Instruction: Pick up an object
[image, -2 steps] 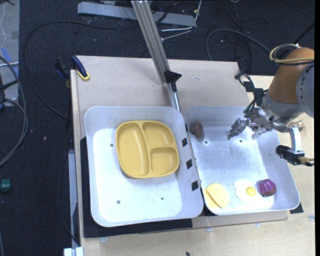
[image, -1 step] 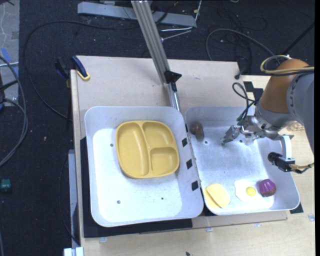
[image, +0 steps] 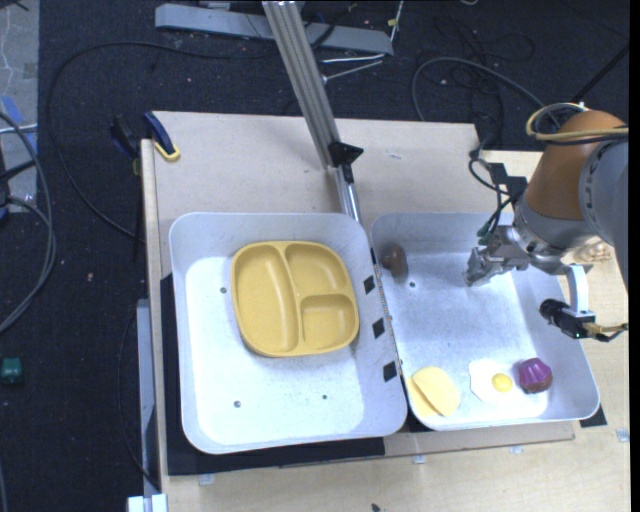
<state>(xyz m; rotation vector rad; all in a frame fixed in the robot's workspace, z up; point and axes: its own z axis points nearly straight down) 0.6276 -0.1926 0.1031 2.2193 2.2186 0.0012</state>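
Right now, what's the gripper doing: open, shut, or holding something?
Gripper: cannot be told from this view whether it is open or closed. It sits low in the right bin, apart from the brown object; nothing is seen held.

From my screen, the tabletop (image: 420, 140) at the upper middle of the frame looks like pale, matt wood or board. Both white bins (image: 200, 400) read as smooth plastic with a faintly speckled floor. The yellow divided plate (image: 295, 297) left of centre looks like matt plastic. The arm's orange band (image: 560, 185) at the upper right has a soft sheen; the hand (image: 482, 268) below it looks like dull grey metal. The slanted pole (image: 310, 90) at the top seems brushed metal. The purple piece (image: 534, 375) at the lower right looks slightly glossy.
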